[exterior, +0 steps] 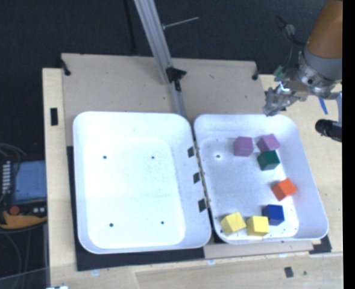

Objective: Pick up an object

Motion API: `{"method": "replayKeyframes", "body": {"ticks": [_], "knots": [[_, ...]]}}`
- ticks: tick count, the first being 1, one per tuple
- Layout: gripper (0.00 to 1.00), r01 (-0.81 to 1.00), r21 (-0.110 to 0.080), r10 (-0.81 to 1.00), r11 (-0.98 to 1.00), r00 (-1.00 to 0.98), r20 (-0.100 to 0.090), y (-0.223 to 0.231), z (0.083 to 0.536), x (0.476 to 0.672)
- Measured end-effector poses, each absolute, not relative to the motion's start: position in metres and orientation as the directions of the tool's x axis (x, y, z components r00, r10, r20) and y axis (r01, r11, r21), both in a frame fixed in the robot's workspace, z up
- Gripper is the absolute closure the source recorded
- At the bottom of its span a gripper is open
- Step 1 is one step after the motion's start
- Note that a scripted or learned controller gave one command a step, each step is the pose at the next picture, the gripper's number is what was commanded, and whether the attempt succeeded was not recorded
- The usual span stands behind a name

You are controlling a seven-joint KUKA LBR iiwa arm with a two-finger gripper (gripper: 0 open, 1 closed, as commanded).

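the arm (reaching from the right) hangs its gripper [275, 104] low.

dark floor [56, 17], pale wooden bench [53, 101]

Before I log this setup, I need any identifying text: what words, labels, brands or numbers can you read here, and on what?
None can be read.
The blocks in the right bin, such as the green block, show plain faces.
The blue-screened device left of the bench is too small and blurred to read.
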State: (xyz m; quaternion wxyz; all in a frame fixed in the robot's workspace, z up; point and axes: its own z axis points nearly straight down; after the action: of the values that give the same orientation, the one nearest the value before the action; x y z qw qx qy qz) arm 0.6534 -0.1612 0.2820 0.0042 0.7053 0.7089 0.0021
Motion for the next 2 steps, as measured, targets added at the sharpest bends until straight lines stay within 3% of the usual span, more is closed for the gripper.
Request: {"method": "replayKeyframes", "body": {"ticks": [2], "knots": [[1.00, 1.000, 0.001, 1.000, 0.007, -0.007, 0.001, -0.054, 0.274, 0.630]]}}
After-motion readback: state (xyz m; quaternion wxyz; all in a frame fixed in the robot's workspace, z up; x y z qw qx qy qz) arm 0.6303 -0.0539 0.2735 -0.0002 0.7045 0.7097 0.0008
